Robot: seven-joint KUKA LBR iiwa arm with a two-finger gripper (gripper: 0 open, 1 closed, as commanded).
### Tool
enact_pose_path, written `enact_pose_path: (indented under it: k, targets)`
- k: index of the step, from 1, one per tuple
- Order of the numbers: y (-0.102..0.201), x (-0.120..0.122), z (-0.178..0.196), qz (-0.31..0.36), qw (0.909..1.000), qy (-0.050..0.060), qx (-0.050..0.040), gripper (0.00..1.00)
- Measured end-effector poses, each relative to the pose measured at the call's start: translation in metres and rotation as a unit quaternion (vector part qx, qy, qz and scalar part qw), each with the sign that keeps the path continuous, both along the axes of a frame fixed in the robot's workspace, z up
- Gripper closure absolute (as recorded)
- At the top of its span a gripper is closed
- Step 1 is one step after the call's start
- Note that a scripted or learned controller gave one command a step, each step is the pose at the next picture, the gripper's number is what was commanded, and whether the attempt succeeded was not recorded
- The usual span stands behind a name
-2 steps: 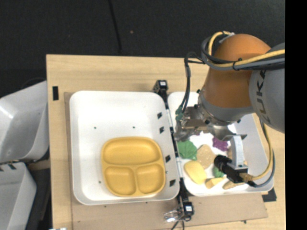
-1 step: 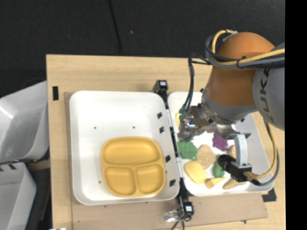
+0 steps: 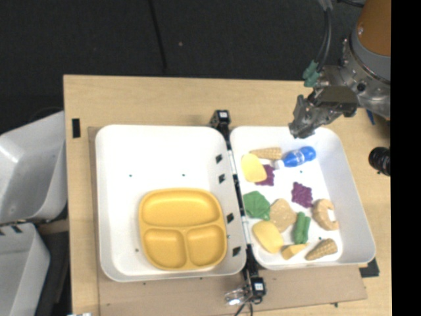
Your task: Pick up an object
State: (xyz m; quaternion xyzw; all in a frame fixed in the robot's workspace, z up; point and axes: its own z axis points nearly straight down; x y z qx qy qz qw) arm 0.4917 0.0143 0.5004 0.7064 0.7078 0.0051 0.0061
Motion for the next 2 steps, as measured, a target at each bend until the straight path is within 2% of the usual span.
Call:
enact_pose_path:
  k: [1,2]
  targets:
    - [0.029,-0.002,-0.120,0.002,0.9999,0.015,-0.0009,1.00]
    - [0.027,0.000,-0.106,0.007,0.9999,0.012,-0.0022,1.00]
